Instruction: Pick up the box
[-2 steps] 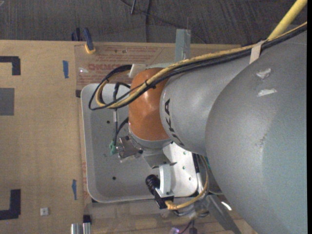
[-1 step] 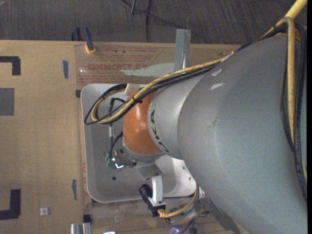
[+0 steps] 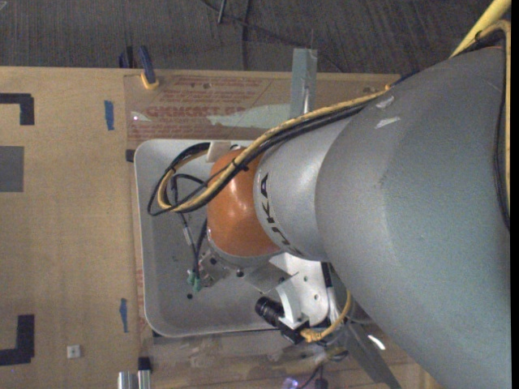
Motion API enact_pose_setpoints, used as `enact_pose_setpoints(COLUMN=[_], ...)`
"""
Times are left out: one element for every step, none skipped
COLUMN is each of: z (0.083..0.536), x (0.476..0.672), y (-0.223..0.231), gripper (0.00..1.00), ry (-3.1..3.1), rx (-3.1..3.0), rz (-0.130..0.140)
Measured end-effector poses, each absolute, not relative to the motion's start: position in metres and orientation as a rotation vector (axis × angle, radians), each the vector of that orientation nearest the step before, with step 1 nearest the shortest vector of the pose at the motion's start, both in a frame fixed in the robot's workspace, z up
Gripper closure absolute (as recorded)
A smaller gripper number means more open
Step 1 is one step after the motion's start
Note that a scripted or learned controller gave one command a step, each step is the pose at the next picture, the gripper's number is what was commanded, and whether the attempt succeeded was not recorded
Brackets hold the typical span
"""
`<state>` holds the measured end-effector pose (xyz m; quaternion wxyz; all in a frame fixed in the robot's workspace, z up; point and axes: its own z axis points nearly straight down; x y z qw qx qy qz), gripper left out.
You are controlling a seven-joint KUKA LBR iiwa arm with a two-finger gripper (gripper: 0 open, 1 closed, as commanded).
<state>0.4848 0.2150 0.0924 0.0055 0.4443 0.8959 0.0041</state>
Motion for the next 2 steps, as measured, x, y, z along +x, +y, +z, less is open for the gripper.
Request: enact_pose_setpoints(z=[0.186, 0.092], x=[0.480, 0.541], y=[0.131, 0.189], gripper=[1.00, 1.00], ry=[2.929, 3.008], rx=[1.129, 0.861], rz=[0.002, 0.014])
